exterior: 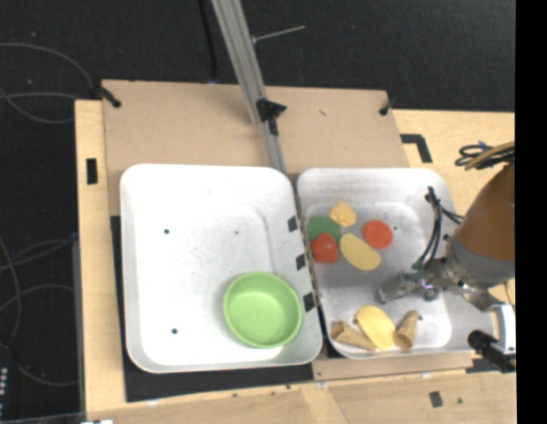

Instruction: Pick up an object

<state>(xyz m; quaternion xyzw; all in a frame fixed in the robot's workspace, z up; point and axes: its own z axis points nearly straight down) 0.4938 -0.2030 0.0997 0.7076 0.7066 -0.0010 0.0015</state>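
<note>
The right bin (406,188) holds small toy foods: a red piece (377,232), a yellow oblong piece (360,253), a small yellow piece (343,213), a green piece (322,226) and a red piece (324,249) beside it. Near the front wall lie a pale yellow piece (375,325) and two tan cone shapes (348,333) (406,329). My gripper (398,288) hangs low over the right bin's right middle, just above the pale yellow piece and right of the yellow oblong. Nothing shows between its fingers.
A lime green bowl (262,308) sits at the front right of the left bin (167,201). A metal pole (242,56) slants up from between the bins. Cables run along the arm's wrist (432,228).
</note>
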